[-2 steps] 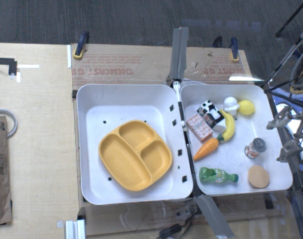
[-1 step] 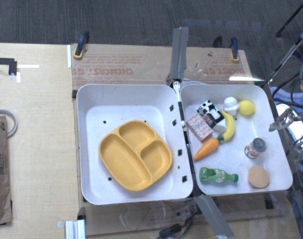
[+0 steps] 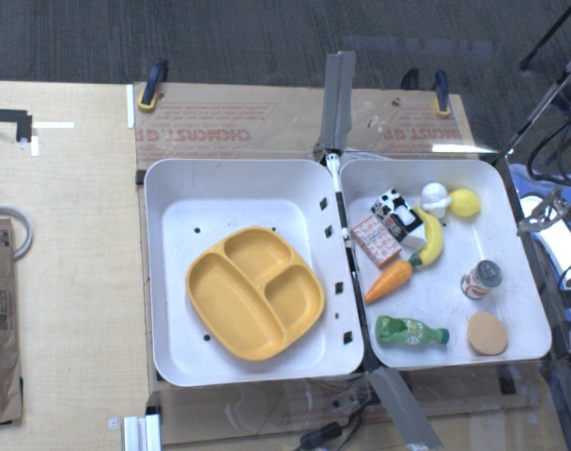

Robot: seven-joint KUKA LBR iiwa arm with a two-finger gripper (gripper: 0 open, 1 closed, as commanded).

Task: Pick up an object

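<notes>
Judging by how things lie, the pick has not begun: every object rests on a bin floor and nothing is lifted.

Nearest the front edge of the bench, the right bin (image 3: 539, 299) holds a green bottle (image 3: 411, 331) lying on its side at its front left corner, with a tan round disc (image 3: 487, 334) near the front right corner. Just behind these stand a small can (image 3: 480, 279) and an orange carrot (image 3: 390, 281), lying aslant. Farther back come a pink box (image 3: 376, 241), a banana (image 3: 432, 237), a black-and-white toy (image 3: 396, 210), a white piece (image 3: 435, 195) and a lemon (image 3: 464, 202) by the back wall.

The left bin (image 3: 173, 252) carries a yellow divided plate (image 3: 254, 291).

What state the gripper is in, I cannot tell. Choosing, reaching, closing and lifting all remain.
</notes>
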